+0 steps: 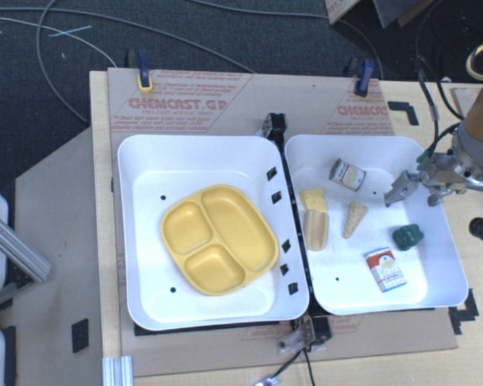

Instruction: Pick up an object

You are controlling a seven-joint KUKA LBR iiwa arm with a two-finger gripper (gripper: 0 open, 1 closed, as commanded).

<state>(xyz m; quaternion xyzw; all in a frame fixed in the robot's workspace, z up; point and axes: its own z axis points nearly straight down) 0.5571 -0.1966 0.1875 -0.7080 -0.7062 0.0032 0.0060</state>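
Note:
The right bin [338, 296] holds a small tin can [348, 174] on its side, a pale yellow block [313, 200], a tan bread-like roll [316, 230], a cream wedge [353, 218], a dark green lump [407, 236] and a red-and-white carton [385, 268]. My gripper [419, 191] hangs over the right bin's upper right part, with its two fingers spread apart and nothing between them. It is above and slightly right of the green lump and to the right of the can.
The left bin [141, 296] holds a yellow three-compartment tray [217, 238]. Black clips line the divider [283, 207] between the bins. Blue clamps [144, 72] hold the cardboard base at the back. Cables run across the dark floor behind.

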